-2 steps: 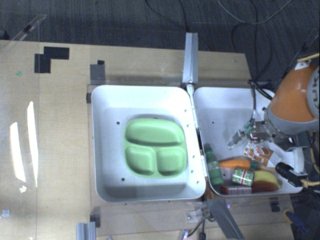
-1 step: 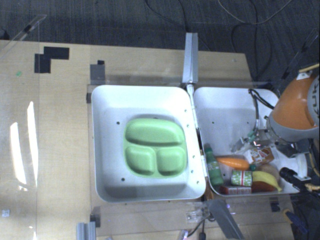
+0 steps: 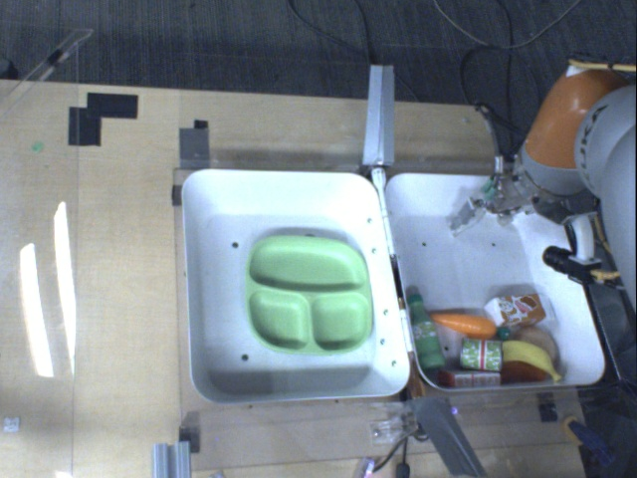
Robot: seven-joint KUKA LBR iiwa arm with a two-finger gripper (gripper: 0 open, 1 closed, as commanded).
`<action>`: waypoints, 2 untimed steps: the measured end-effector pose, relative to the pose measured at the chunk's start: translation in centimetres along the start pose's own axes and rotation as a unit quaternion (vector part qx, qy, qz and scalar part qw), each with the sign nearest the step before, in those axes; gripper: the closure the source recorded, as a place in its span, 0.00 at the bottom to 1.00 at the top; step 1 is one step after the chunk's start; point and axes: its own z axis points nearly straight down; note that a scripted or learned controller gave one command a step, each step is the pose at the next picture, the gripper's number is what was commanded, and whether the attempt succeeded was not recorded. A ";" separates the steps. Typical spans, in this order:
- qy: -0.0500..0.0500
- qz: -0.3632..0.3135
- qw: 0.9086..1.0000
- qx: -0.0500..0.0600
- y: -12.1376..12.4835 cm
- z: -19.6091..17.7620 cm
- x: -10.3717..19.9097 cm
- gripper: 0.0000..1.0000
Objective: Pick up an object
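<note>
The gripper [image 3: 476, 213] hangs over the far part of the right bin [image 3: 448, 267], well apart from the objects; finger state can't be told. The targets sit in a cluster at the bin's near edge: carrot [image 3: 464, 323], banana [image 3: 530, 358], green bottle [image 3: 426, 335], small carton [image 3: 518, 310]. The carrot looks the best pick, lying on top with open sides. It should come down straight, centred, straddling the short axis.
</note>
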 end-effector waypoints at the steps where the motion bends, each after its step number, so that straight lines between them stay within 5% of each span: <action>1: 0.000 -0.065 0.998 0.001 1.4 -4.1 1.2 0.00; 2: 0.002 -0.091 0.996 0.003 -5.4 -0.6 0.6 0.00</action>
